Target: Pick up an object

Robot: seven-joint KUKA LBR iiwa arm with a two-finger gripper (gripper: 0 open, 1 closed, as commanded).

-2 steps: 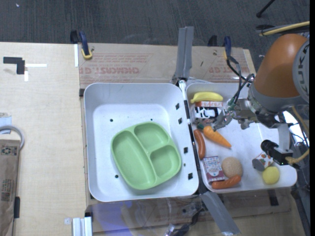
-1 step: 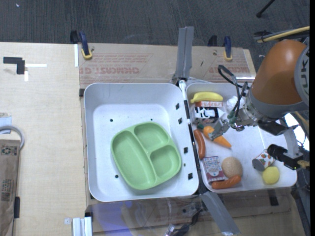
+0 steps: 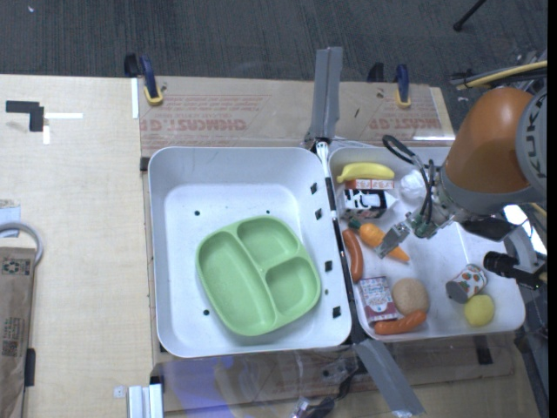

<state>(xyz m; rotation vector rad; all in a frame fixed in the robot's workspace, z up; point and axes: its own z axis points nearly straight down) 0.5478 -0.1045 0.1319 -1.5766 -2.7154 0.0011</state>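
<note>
Pincer [image 3: 399,236], fingers' state unclear, sits at the carrot [image 3: 383,241], whose long axis runs upper-left to lower-right.

Counter with two white bins side by side

The pale wood counter [image 3: 74,190] carries a left bin [image 3: 170,320] near the centre of the view and a right bin [image 3: 439,320] at about 3 o'clock from it, their inner walls touching along a dividing line. A brown cardboard sheet [image 3: 235,111] with red lettering lies flat at 12 o'clock from the bins, held by blue-and-yellow clamps [image 3: 150,84] at its upper corners. At 9 o'clock, by the view's left edge, a brown paper bag [image 3: 16,320] rests on the wood. At 10 o'clock a small black L-shaped mark [image 3: 26,111] sits beside strips of white tape [image 3: 63,117].
</note>
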